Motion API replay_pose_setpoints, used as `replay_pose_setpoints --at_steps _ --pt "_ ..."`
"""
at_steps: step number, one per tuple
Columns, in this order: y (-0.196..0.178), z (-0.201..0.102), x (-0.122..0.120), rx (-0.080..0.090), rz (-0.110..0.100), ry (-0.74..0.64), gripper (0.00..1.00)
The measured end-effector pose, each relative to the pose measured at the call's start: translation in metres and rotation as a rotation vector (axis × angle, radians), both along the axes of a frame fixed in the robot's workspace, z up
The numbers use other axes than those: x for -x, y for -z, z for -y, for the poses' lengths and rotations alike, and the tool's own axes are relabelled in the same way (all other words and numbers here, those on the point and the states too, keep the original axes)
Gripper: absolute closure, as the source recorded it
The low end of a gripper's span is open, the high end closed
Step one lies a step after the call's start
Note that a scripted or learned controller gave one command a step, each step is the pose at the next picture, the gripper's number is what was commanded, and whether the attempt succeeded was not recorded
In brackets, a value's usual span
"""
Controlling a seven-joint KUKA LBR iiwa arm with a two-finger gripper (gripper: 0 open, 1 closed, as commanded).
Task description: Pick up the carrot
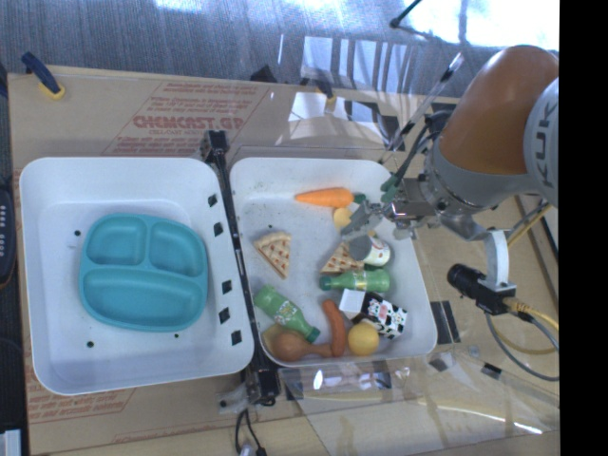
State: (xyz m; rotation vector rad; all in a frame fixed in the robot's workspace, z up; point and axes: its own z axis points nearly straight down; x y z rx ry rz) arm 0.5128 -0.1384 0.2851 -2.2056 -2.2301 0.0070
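The orange carrot [325, 197] with its green top lies flat near the far wall of the right bin [249, 184], pointing left. My gripper [362, 230] hangs over the same bin just right of and below the carrot, close to a small yellow piece [341, 217]. It sits low among the toys, apart from the carrot, and nothing shows held in it. The grey arm with its orange band [499, 112] reaches in from the right.
The right bin also holds a waffle slice [274, 253], a sandwich wedge [338, 258], two green bottles [357, 280] [286, 313], a sausage [334, 323], a lemon [363, 338] and a cow-print carton [382, 314]. A teal divided plate [142, 271] lies in the left bin [38, 188].
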Motion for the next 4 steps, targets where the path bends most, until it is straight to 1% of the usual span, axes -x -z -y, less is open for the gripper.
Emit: replay_pose_setpoints --at_steps 1,2,3,4 --pt "0.067 0.067 -0.056 0.005 -0.008 0.027 0.0" --pt "0.193 0.066 -0.095 0.003 0.003 0.083 0.0" --pt "0.193 0.064 -0.143 -0.009 -0.012 -0.045 0.0" --pt "0.182 0.063 -0.145 -0.004 -0.007 -0.054 1.0"
